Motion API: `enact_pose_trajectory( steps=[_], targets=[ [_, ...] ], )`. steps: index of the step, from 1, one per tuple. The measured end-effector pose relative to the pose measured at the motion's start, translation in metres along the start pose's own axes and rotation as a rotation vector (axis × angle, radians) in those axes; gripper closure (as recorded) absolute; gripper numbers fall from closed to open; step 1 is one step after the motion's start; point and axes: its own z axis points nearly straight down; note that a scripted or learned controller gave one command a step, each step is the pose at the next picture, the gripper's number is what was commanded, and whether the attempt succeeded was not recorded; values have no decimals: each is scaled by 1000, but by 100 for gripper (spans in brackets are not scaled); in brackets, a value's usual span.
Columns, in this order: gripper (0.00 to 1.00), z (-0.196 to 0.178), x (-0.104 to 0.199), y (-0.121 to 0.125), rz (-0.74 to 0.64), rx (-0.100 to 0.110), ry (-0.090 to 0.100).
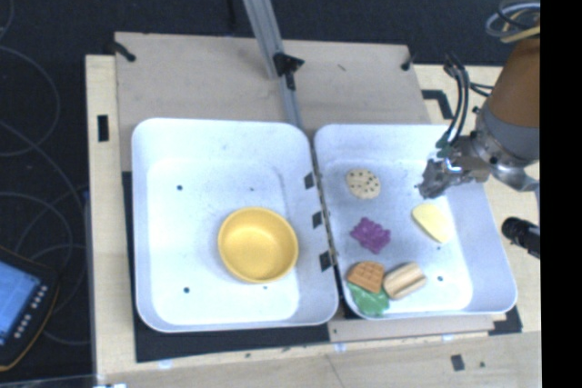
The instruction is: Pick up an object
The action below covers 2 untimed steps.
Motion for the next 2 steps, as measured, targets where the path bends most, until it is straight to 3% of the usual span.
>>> enact_pose_trajectory(
  steps=[2],
  targets=[
    [100,11,92,40,0,0,0]
  ],
)
